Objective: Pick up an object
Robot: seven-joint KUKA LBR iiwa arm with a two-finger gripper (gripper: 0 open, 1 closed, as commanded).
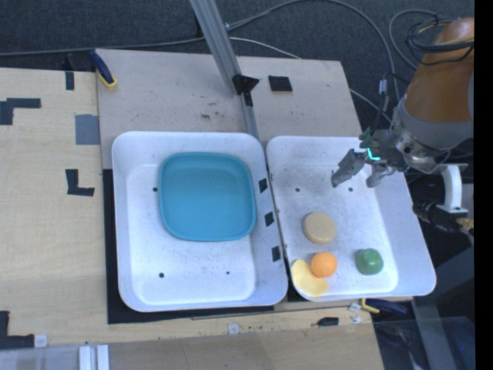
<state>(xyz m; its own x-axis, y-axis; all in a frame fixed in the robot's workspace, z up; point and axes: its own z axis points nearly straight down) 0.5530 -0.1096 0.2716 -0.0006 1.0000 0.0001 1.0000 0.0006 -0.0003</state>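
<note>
Near the front of the right shallow white bin (400,206), the round tan disc (319,227), judged light, stiff and smooth, is best pinched across its rim by the spread, empty pincer (360,172) above.

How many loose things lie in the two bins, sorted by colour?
Blue: 1, the plate
Tan: 1, the disc
Orange: 1, the ball
Green: 1, the block
Yellow: 1, the piece
Total: 5
</note>
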